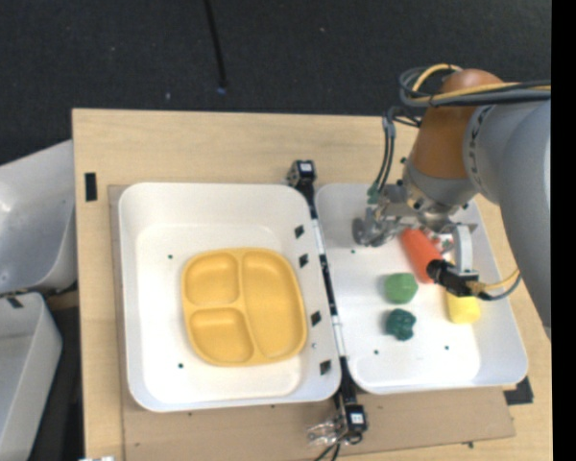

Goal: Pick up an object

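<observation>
Over the right-hand white bin [499,353], near its back edge, the grey KUKA arm [514,157] with its orange band [444,142] lowers a two-finger gripper [415,227] toward a scatter of small toys. An orange carrot-shaped piece [419,252] lies slantwise just beneath the gripper, touching or nearly touching its hardware; whether the jaws are spread or pressed together cannot be told from above, and nothing is plainly pinched between them. Nearer the bin's middle sits a light green rounded piece [399,288], with a darker green, knobbly piece [400,324] just beside it toward the front edge. A yellow block [464,308] rests near the bin's right edge, beside a black fitting with a yellow cable [490,286]. The left-hand white bin [154,373] carries a yellow three-compartment plate [242,305] at its centre. Both bins stand side by side on the pale wooden bench [221,147].
</observation>
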